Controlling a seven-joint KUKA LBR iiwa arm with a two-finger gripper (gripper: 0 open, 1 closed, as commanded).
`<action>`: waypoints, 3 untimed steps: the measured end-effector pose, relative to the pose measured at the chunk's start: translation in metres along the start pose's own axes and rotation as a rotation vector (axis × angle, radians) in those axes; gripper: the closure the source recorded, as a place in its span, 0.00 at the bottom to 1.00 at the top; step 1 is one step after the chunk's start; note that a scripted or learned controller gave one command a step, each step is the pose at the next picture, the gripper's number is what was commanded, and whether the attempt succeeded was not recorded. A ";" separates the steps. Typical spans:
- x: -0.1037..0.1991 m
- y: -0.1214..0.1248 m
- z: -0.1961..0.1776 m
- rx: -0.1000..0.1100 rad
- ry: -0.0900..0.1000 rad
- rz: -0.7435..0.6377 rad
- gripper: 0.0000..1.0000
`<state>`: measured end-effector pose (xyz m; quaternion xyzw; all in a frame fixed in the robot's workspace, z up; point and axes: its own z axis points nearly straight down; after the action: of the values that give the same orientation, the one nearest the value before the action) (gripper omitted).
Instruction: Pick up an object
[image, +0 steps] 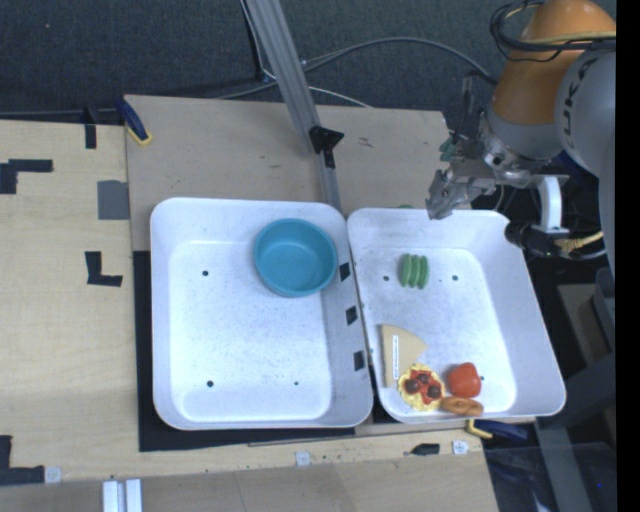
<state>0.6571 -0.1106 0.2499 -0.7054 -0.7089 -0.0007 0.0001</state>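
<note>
My gripper (441, 205) hangs over the far rim of the right bin (520, 300), its fingertips close together with nothing seen between them. A small green ribbed object (413, 270) lies in the right bin, a little nearer and left of the gripper. At the bin's near end lie a pizza slice (405, 365), a red tomato (463, 379) and a small orange piece (461, 406). A blue bowl (294, 256) sits at the far side of the left bin (180, 330).
A slanted grey metal pole (300, 90) crosses the far bench and ends at the gap between the bins. Cables run behind the bench. The arm's orange band (545, 70) and grey body fill the upper right.
</note>
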 end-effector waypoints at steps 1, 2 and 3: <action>0.052 -0.010 -0.006 0.000 0.000 0.000 1.00; 0.103 -0.018 -0.010 0.001 0.000 0.000 1.00; 0.151 -0.023 0.008 0.003 0.000 0.001 1.00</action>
<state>0.6331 0.0404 0.2423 -0.7056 -0.7086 0.0005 0.0010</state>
